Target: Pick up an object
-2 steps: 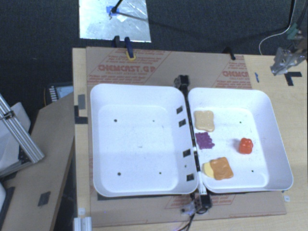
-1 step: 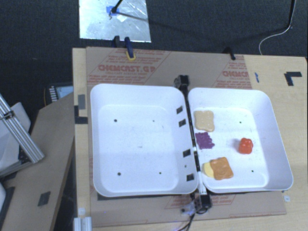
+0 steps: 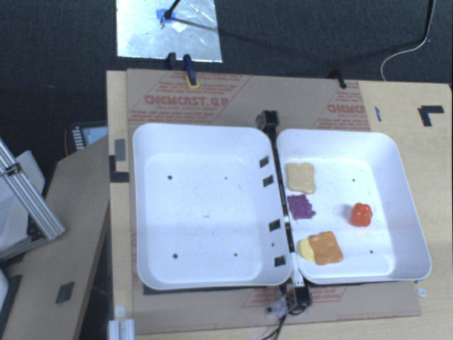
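The right bin (image 3: 396, 161) holds several small toy foods. A tan slice of bread (image 3: 301, 178) lies near its left wall. Just below it sits a purple bunch of grapes (image 3: 301, 206). A red pepper (image 3: 362, 214) stands toward the right side. An orange-brown piece on a yellow piece (image 3: 323, 248) rests near the front left corner.
The left bin (image 3: 148, 154) sits beside the right one, joined along a black clipped seam (image 3: 277, 197). Both rest on a cardboard sheet (image 3: 233, 98) on the wooden bench. A shiny metal plate (image 3: 168, 20) lies at the back. An aluminium frame (image 3: 25, 190) stands at the left.
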You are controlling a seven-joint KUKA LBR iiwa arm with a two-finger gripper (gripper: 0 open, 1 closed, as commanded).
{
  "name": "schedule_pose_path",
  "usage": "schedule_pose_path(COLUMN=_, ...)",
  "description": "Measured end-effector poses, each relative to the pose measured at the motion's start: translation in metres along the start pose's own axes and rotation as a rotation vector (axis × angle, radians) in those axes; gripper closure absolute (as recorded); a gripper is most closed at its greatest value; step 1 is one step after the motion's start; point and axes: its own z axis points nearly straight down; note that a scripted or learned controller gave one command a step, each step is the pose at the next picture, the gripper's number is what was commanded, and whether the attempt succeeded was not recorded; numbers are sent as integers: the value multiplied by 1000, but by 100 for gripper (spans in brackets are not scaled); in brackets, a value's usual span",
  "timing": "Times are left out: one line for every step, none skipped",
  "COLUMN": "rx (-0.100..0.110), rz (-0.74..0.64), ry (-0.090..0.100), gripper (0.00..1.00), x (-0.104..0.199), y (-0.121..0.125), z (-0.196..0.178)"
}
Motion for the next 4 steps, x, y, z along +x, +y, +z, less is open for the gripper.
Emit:
schedule_pose_path(rx=0, rz=-7, ry=0, gripper=100, x=43, y=3, z=1)
schedule_pose_path(rx=0, rz=-10, ry=1, gripper=100, x=90, y=3, z=1)
schedule_pose_path(rx=0, rz=-10, ry=2, gripper=100, x=135, y=3, z=1)
schedule_pose_path(rx=0, rz=-10, ry=2, gripper=100, x=184, y=3, z=1)
